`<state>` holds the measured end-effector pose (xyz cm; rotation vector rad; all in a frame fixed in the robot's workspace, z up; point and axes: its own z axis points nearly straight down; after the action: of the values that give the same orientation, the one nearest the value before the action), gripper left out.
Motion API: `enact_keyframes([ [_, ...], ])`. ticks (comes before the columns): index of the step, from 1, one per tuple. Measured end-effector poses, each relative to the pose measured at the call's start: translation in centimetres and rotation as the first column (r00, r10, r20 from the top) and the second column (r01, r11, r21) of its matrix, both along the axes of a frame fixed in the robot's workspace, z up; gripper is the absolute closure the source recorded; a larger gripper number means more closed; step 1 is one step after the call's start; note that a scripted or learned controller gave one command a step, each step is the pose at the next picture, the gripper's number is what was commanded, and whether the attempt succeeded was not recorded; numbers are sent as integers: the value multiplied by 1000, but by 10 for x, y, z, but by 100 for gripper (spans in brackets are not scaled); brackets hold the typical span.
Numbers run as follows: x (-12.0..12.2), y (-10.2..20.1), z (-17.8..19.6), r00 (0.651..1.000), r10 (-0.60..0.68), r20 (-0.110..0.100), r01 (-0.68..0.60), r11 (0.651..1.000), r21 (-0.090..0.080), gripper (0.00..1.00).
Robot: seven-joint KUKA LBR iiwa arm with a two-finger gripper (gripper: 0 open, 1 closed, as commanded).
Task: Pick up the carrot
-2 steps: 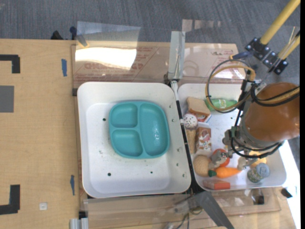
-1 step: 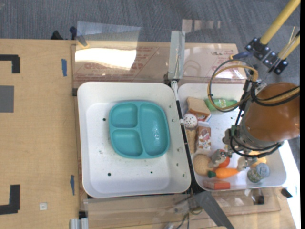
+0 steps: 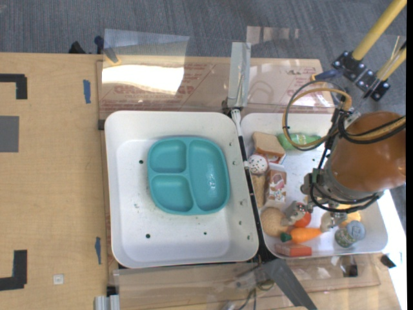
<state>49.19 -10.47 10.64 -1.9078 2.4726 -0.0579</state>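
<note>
Camera view shows the two-finger gripper (image 3: 314, 217) low in the right white bin (image 3: 381, 237), just above the orange tapered carrot (image 3: 304, 235) near its front edge; whether it is wide or narrow, I cannot tell. This looks like the descent step; next comes closing on the carrot, clear of the neighbouring toy food.

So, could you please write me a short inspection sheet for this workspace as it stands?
Surface: two white bins side by side, the left bin and the right bin, on a wooden bench.
Job's things: carrot lies near the right bin's front edge.
Clutter: teal divided plate in the left bin; around the carrot, a cookie, a carton and a speckled white ball.
Gripper: gripper is low over the right bin, just behind the carrot.
Cables: black and yellow loops above the wrist.
Surroundings: grey floor.
</note>
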Motion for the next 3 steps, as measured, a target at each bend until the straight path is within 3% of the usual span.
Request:
enact_keyframes([
  [1, -1, -1, -1, 999, -53, -3, 53, 999, 3, 0],
  [2, 5, 2, 0, 956, 292, 18, -291, 957, -9, 0],
  [3, 3, 4, 0, 983, 182, 9, -182, 983, -9, 0],
])
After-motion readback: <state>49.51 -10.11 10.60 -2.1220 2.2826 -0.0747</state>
